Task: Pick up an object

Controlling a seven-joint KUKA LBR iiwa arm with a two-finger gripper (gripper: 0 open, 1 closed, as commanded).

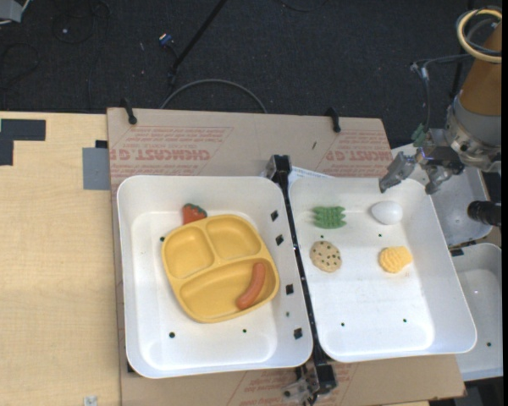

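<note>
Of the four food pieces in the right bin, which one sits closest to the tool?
The white egg, at the bin's far right corner just below the tool. The green piece, cookie and yellow piece lie farther off.

From my remote feed, the light is bright and even, seemingly from overhead. The two white bins [144, 227] are nearly washed out, with little surface detail. Shadows are soft and short: a faint one hugs the yellow divided plate [205, 299] and each small item in the right bin. The dark floor [237, 41] at the top is dim, with cables barely visible. The picture is slightly soft and grainy throughout, and the arm [483, 83] at the right edge looks mildly blurred
</note>
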